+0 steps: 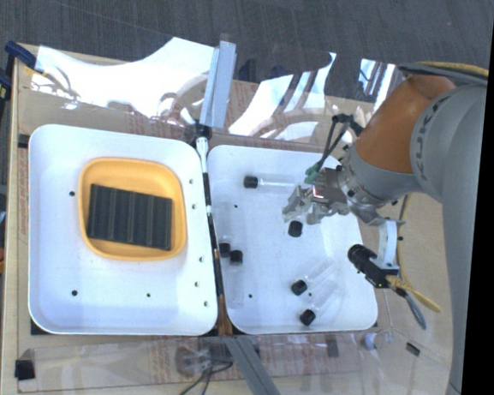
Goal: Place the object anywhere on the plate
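Currently: hand [302, 207], grip state unreadable, over right bin [221, 302]; pickup pending; plate [136, 174] lies at nine o'clock.

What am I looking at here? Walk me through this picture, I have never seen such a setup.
One camera looks down at a slant on a bench with two shallow white bins. The grey machine with the orange band is a robot arm reaching in from the picture's right. At its tip is a two-finger gripper, hanging over the right bin. I cannot tell whether it holds anything. In that bin lie several small clear vials with black caps, such as one near the front. The left bin holds a yellow plate with a dark ribbed insert. The job is to put an object on that plate.
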Available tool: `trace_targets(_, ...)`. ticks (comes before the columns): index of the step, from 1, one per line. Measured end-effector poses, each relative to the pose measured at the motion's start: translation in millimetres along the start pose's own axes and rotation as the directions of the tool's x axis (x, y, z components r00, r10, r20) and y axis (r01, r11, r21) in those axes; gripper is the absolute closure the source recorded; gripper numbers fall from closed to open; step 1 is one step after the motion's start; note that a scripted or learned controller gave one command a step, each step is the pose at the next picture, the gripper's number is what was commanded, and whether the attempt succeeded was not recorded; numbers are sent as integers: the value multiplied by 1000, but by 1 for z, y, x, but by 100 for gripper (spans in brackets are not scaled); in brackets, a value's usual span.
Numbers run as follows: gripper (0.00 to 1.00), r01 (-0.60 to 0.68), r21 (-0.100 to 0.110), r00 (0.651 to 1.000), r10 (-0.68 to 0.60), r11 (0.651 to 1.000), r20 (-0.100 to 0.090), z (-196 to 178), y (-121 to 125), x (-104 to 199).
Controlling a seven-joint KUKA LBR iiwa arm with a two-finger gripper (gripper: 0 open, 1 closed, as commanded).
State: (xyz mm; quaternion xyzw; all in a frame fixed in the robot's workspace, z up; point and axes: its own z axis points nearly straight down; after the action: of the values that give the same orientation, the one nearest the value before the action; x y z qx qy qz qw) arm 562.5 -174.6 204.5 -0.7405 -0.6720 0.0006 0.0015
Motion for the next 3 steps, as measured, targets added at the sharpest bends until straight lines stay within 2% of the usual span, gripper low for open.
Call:
trace_targets(1,100,277,-2,961,-277,961,2,-5,44,32)
trace_targets(2,100,497,-2,868,-497,868,4,10,60,48)
trace_targets(3,100,688,1,726,-688,726,0,13,13,88)
